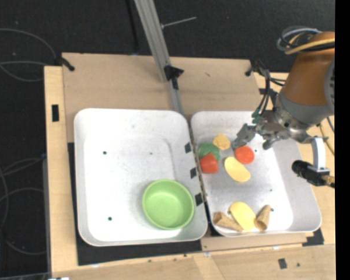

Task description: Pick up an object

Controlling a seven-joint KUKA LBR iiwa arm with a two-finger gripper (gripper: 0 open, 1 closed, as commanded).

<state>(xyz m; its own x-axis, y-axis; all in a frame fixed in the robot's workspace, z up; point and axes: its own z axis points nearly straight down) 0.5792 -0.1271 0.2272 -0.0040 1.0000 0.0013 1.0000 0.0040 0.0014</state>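
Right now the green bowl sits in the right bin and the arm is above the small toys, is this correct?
Not quite. In the camera view the green bowl sits in the left bin, not the right. The arm's gripper is above the small toys in the right bin.

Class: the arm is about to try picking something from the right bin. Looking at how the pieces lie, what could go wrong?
1. The gripper hangs just above the red piece, with yellow pieces close by; the fingers may nudge a neighbour instead.
2. The red block and green piece lie touching at the bin wall, leaving little room for the fingers.
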